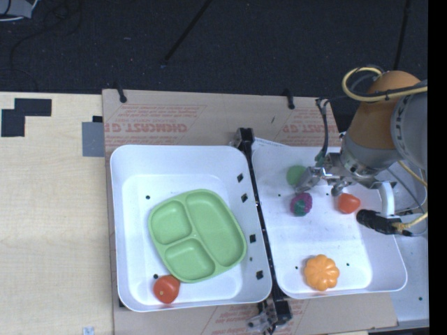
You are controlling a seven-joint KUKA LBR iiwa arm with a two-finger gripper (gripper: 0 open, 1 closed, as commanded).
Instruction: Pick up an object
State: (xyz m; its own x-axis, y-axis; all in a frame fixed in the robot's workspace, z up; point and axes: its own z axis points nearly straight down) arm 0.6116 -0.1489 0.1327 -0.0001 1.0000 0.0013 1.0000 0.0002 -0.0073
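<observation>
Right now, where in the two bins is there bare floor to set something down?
Right bin: bare middle between purple toy and orange pumpkin. Crowded by the gripper. Left bin: strip above green tray.

flat brown cardboard sheet (pixel 183 121) under bins: red print, upside down, reads roughly "CHEMCAST GP"
same print, right part: repeated, partly hidden
elsewhere: no legible text

The gripper (pixel 316 178) is covering part of the green ball (pixel 295 174), and its tips are blurring together there. The arm (pixel 380 128) is hiding the right bin's (pixel 391 274) far right corner and running off the picture's right side. The desk (pixel 49 222) is being cut off at the left and bottom edges.
</observation>
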